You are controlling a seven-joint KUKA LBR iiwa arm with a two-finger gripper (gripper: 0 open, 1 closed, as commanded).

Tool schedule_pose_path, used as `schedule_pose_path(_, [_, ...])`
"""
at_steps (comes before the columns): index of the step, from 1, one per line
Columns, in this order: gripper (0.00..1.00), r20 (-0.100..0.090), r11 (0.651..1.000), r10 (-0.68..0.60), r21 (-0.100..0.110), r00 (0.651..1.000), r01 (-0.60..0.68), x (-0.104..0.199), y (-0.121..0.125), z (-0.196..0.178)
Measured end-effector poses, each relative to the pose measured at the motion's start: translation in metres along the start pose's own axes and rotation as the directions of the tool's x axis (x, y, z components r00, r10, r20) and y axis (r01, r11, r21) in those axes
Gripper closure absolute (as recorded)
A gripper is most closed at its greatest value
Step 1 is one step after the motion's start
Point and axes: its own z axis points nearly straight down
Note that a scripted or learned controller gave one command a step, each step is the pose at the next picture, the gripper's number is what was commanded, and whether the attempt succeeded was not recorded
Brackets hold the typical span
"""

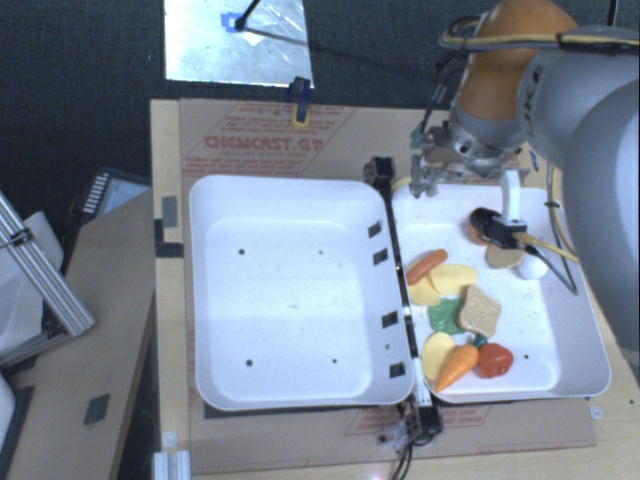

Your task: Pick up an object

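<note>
1. Dark carpet lies behind the bench, and a shiny silver sheet (236, 23) sits on it at the back.
2. A brown cardboard sheet (260, 138) with red letters covers the bench, and a blue and yellow clamp (299, 103) grips its far edge.
3. Two white bins sit side by side on the cardboard, the left bin (290, 298) and the right bin (570, 338), with their inner edges touching.
4. The grey arm (585, 108) comes in from the right, with its orange band above the wrist.
5. The gripper (426, 181) hangs over the far left corner of the right bin, well apart from most of the toys. I cannot tell if it is spread apart or pressed together, and I see nothing in it.
6. Toy food lies in the right bin, close to its left side.
7. A small orange carrot (427, 265) touches some yellow pieces (452, 280).
8. Just below them a bread slice (480, 311) rests beside a green piece (444, 316).
9. Near the front edge, a bigger carrot (455, 366) lies between a yellow lemon (436, 348) and a red tomato (495, 360).
10. A tan piece (505, 258) lies farther right.
</note>
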Motion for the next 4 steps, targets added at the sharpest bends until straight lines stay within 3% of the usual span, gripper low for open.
schedule_pose_path(1, [1.0, -0.002, 1.0, -0.001, -0.007, 1.0, 0.001, 0.073, 0.001, -0.189])
schedule_pose_path(2, [1.0, -0.004, 1.0, -0.002, -0.007, 1.0, 0.002, 0.147, 0.002, -0.351])
schedule_pose_path(3, [1.0, 0.003, 0.999, 0.001, 0.035, 1.0, -0.001, 0.19, -0.11, -0.169])
schedule_pose_path(4, [1.0, -0.006, 1.0, -0.001, 0.0, 1.0, 0.001, 0.265, -0.081, -0.285])
